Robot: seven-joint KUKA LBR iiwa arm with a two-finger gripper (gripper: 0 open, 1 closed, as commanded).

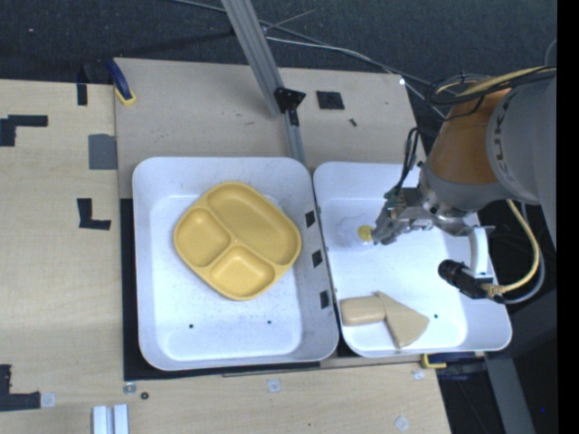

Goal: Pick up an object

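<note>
My gripper (384, 231) hangs low over the middle of the right bin (452, 333), pointing down and to the left. A small yellow object (365, 234) lies on the bin floor just left of the gripper's tip, touching it or nearly so. Two beige pieces rest at the bin's front: a rounded block (361, 311) and a wedge-shaped slab (403, 321) beside it. In the left bin (154, 333) sits a yellow divided plate (237, 239), well away from the gripper.
The arm's grey body with its orange band (466, 143) covers the right bin's back right corner. A black cable fitting (461, 277) juts out over the bin's right side. A grey metal post (258, 48) slants up behind the bins.
</note>
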